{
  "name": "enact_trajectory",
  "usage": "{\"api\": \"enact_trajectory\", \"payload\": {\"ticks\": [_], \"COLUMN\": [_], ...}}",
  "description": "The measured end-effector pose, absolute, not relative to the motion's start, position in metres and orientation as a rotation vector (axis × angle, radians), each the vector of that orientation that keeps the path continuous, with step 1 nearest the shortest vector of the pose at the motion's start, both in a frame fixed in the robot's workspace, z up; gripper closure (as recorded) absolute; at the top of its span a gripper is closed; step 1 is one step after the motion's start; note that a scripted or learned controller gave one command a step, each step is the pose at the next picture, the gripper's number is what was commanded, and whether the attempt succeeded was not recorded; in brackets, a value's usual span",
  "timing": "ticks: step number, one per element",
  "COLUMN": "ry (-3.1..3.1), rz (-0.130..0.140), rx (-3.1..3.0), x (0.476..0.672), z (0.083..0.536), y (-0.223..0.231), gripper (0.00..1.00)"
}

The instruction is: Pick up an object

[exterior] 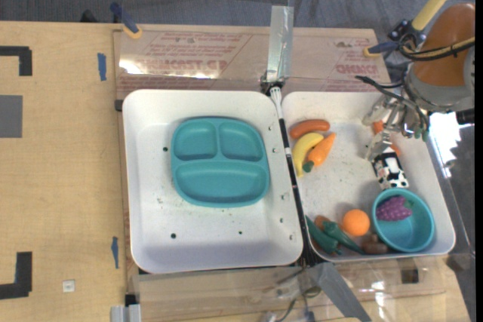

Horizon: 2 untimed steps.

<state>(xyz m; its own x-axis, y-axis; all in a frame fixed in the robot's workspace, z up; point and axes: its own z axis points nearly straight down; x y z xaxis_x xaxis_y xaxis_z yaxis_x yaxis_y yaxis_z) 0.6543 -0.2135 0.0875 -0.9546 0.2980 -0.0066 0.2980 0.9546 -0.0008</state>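
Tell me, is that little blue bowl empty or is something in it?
Not empty. The blue bowl in the right bin holds a purple bunch of grapes, lying inside its rim.

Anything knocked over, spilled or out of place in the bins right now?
Nothing stands out. The teal divided plate lies flat in the left bin. In the right bin, the carrot leans on the banana, and the grapes sit inside the teal bowl. No spills.
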Motion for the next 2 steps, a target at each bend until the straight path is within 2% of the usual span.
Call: {"api": "enact_trajectory", "payload": {"ticks": [1, 2], "ry": [3.087, 3.092], "rz": [-0.004, -0.003], "rx": [0.461, 0.460], "x": [0.6592, 0.6583], "z": [0.1032, 0.1015], "y": [-0.2102, -0.2095], "gripper": [1.00, 0.00]}}
